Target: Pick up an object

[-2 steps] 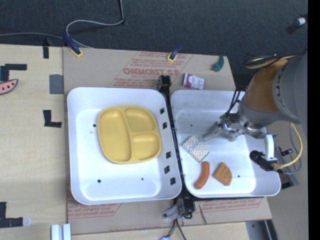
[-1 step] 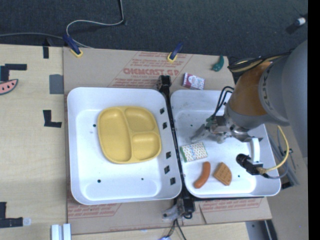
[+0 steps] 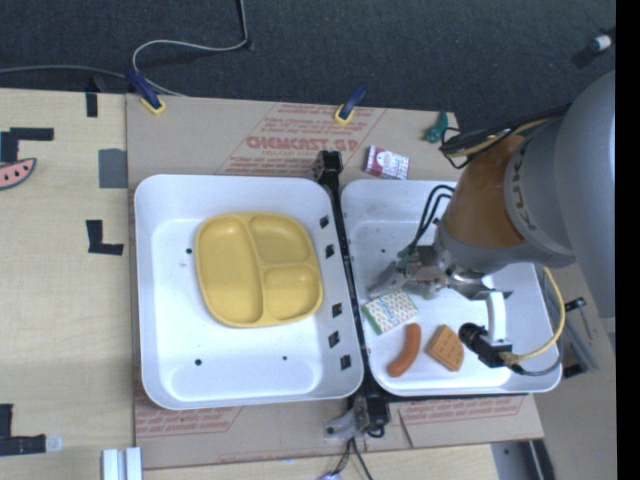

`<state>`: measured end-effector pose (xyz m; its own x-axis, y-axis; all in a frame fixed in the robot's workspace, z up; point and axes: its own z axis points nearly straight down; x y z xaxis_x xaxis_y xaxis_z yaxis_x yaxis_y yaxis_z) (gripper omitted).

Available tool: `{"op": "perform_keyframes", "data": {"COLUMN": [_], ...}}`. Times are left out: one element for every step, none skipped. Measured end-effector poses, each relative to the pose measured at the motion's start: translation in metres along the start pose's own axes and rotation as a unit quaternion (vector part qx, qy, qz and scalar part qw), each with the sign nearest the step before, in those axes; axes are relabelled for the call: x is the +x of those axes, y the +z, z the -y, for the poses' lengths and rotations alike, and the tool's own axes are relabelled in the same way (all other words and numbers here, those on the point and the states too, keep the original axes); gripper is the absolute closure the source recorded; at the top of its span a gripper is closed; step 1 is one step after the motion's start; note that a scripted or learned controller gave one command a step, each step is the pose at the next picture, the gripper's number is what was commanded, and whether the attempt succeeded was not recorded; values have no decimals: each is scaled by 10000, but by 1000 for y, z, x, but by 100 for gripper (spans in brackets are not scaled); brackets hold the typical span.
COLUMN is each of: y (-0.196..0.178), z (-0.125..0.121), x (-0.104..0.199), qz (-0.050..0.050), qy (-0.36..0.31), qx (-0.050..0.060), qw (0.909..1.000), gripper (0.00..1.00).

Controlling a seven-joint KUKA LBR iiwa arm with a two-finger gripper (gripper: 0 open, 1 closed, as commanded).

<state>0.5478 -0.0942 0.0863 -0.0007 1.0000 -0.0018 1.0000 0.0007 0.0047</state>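
In the right bin [image 3: 380,218] lie three small items: a green and white packet [image 3: 390,312], an orange-brown sausage [image 3: 404,351] and a tan cracker-like square [image 3: 445,348]. My gripper [image 3: 396,280] hangs low over the right bin's left half, just above the packet's upper edge. The grey arm with its orange band [image 3: 490,203] reaches in from the right and hides the bin's middle and right part. I see nothing held in the gripper.
The left bin [image 3: 165,368] holds a yellow divided plate [image 3: 258,268]. A black divider clip strip [image 3: 342,268] runs between the bins. A small red and white packet [image 3: 385,162] lies on the cardboard behind the right bin. Yellow clamps [image 3: 150,98] and cables sit at the back.
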Motion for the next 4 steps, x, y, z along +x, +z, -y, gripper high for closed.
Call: {"op": "perform_keyframes", "data": {"y": [1, 0, 0, 0], "z": [-53, 14, -32, -21], "x": [0, 0, -9, 0], "qz": [-3, -2, -6, 6], "qy": [-3, 5, -1, 2], "qx": [1, 9, 8, -1], "qw": [10000, 10000, 10000, 10000], "gripper": [0, 0, 0, 0]}}
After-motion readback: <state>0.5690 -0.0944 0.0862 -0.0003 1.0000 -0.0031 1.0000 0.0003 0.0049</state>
